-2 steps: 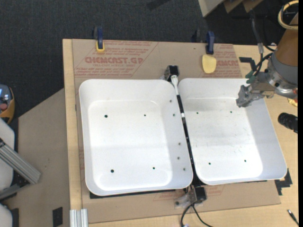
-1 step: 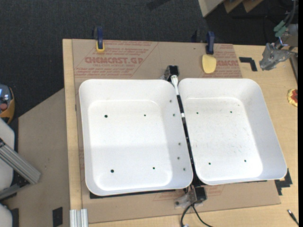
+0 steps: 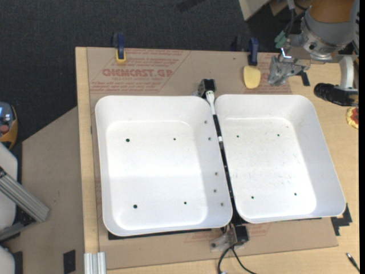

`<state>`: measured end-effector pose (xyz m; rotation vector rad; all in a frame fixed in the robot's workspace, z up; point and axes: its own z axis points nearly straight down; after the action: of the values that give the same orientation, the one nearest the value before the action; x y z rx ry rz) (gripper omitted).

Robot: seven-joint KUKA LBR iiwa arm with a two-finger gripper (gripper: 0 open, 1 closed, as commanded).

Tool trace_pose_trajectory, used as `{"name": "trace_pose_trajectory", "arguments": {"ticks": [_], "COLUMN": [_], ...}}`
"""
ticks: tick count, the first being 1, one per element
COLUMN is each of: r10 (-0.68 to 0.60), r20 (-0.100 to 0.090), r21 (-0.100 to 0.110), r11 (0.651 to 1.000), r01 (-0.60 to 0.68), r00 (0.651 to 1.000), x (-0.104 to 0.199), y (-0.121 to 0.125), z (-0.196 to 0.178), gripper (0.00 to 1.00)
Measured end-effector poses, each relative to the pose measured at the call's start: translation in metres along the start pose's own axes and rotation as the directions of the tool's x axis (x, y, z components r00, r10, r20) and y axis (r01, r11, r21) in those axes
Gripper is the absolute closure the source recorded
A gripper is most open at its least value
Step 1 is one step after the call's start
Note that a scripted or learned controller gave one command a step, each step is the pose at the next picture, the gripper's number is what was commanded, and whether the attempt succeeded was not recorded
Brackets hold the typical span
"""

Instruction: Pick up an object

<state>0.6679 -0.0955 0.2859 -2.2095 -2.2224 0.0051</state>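
My jaws hang above the worktop behind the right bin, just beside a small yellow object. I cannot tell if they are spread or pressed together. I judge I should move a little left, center over the yellow object, descend straight, then close slowly.
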Motion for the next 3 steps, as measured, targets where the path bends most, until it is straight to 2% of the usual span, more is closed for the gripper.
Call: {"name": "trace_pose_trajectory", "arguments": {"ticks": [1,2,3], "r10": [0.006,0.0,0.004], "r20": [0.005,0.0,0.004], "r21": [-0.016,0.0,-0.017], "r11": [1.0,1.0,1.0], "r01": [-0.006,0.0,-0.004], "r00": [1.0,1.0,1.0], "x": [-0.006,0.051,0.053], "y": [-0.013,-0.001,-0.008], "z": [-0.047,0.021,-0.037], "gripper": [1.0,1.0,1.0]}}
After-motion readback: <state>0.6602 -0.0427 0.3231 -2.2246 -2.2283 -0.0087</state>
